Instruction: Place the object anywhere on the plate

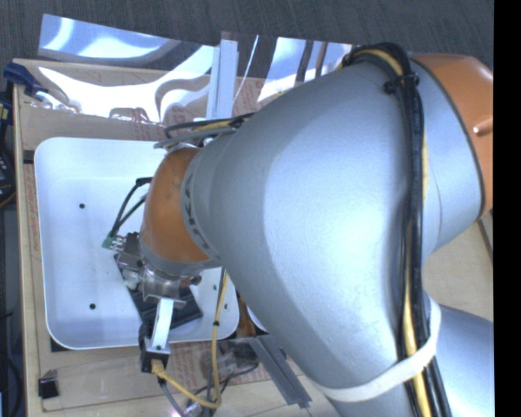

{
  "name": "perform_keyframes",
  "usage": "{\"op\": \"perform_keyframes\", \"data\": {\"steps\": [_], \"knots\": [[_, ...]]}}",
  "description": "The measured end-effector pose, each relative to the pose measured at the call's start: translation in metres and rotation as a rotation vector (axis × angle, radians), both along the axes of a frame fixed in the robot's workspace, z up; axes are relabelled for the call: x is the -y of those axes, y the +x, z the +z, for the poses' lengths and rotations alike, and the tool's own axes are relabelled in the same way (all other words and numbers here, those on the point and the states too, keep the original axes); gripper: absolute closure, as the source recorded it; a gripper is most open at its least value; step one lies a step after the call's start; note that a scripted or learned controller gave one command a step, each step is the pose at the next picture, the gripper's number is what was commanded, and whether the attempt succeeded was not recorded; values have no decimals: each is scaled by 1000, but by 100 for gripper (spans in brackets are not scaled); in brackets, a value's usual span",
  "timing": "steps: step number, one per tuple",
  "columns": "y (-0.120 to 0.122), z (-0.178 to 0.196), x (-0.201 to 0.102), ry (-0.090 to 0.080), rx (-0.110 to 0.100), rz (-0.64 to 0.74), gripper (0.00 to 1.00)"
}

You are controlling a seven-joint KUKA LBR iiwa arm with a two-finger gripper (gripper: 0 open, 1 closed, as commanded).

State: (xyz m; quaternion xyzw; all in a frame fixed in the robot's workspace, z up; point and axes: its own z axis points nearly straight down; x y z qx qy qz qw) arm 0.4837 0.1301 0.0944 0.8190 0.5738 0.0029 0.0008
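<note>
Arm [330,224], grey with orange band, over white bin [69,259], tool [159,292] near its front wall, grip state cannot be told

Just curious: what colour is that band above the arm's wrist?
The band is orange, seen in the camera view.

Right side of the left bin [69,233] behind the grey arm [330,215]

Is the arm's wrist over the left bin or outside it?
Over it: the orange band and wrist stand above the bin's white floor.
</note>
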Motion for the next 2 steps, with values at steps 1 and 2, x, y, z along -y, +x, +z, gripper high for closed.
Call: {"op": "perform_keyframes", "data": {"steps": [1,2], "knots": [[-7,38,-87,-2,-12,39,100],[-8,149,-39,-1,-9,-103,100]]}}
